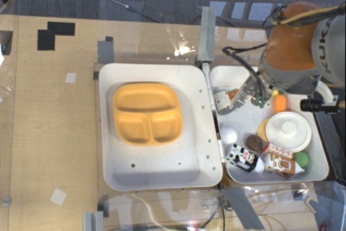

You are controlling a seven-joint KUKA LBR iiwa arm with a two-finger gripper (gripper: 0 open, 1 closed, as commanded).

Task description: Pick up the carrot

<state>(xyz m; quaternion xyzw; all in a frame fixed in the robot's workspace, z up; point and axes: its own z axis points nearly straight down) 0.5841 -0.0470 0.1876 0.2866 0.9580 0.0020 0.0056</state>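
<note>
The carrot [279, 103] is a short orange piece in the right bin [323, 169], just above the white round bowl [289, 130]. The arm's wrist hides part of its top. My gripper [235, 101] hangs low over the upper left part of the right bin, pointing down and left. It is left of the carrot and apart from it, close to a small can [220, 99] by the bin's left wall. Nothing shows in its grasp.
The right bin also holds a white egg [230, 135], a brown donut [254, 143], a black-and-white carton [241, 157], a red-and-white box [278, 164] and a green piece [301, 159]. The left bin [157, 181] holds a yellow divided tray [146, 112].
</note>
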